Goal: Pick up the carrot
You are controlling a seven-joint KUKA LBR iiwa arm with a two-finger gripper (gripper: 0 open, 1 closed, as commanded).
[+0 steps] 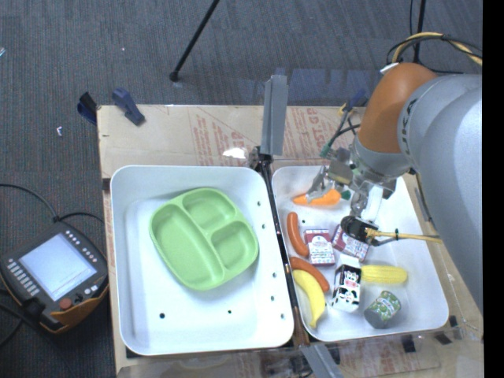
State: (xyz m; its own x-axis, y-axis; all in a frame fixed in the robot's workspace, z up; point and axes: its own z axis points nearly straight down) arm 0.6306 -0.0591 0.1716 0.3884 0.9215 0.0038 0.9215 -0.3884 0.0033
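The carrot point(321, 198) is seen lying near the back of the right bin point(429, 290), toward its left wall. The gripper point(340, 181) is placed directly over the carrot's right end; whether it is spread or closed cannot be told, nor whether the carrot is gripped. A slip is judged likely if only the tapered end is caught. The hot dog point(294, 233) and small red cartons point(319, 246) lie just in front of the carrot and could be knocked.

A green divided plate point(205, 237) lies in the left bin point(126, 290); a banana point(311, 296), corn cob point(383, 274) and sausages point(294, 233) fill the right bin point(429, 305).
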